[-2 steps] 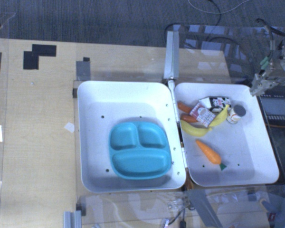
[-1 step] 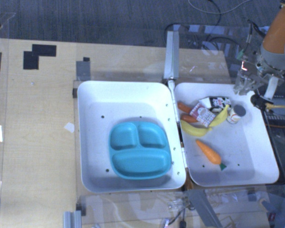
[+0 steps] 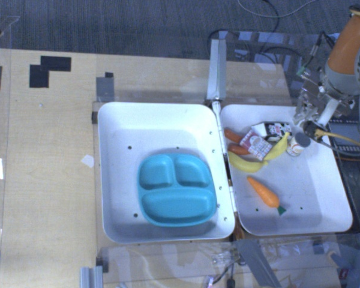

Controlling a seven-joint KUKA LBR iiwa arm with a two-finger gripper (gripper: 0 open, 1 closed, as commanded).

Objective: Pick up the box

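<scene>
Two white bins are set side by side on the bench. A blue divided plate [image 3: 177,189] is seen in the left bin [image 3: 117,161], towards its near edge and a little right of centre.

The box [image 3: 254,144], small with red and white print, is found in the far left part of the right bin [image 3: 324,203], tilted and resting against a banana [image 3: 259,162] that curves along its near side. Two reddish sausages [image 3: 235,143] are laid between the box and the bin's left wall. A dark and white packet [image 3: 275,128] is placed just behind the box. A small round pale object [image 3: 296,146] sits at the banana's right end. A carrot [image 3: 264,192] is left apart from the rest, nearer the middle of the bin.

The gripper [image 3: 304,116] is held above the far right part of the right bin, beside the pale object and clear of the box. Whether it is apart or together cannot be told.
</scene>
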